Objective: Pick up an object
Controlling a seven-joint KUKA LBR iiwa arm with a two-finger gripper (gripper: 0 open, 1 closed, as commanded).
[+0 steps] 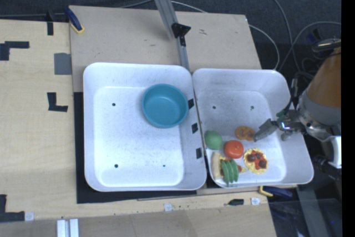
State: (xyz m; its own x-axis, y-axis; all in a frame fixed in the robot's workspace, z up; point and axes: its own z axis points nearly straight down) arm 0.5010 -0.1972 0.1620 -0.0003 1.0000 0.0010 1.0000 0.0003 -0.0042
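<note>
Two shallow white plastic bins sit side by side at frame centre, both with rounded corners and speckled floors. Left bin point(105, 169) holds a round blue bowl point(165, 105) in its upper right part, upright, smooth, open side up. Right bin point(277, 86) has a cluster of toy food in its lower half. Grey arm point(324, 91) with orange band enters from the right edge of the frame. Gripper point(266, 129) hangs over the right bin's right-centre, dark fingers slanting toward lower left; how far apart they are cannot be told, nothing seen between them. Nearest the gripper: brown bumpy lump point(244, 132), roundish, no clear long axis, just left of the fingertips. Below it a red round tomato-like piece point(233, 148), smooth. Left of that a green ball point(213, 139). Lower right, a yellow flat disc with red spots, like a small pizza point(256, 160). Green ridged piece point(229, 170), long axis roughly vertical in frame, tilted slightly, beside a pale yellow strip point(216, 162) along the bin's left wall.
</note>
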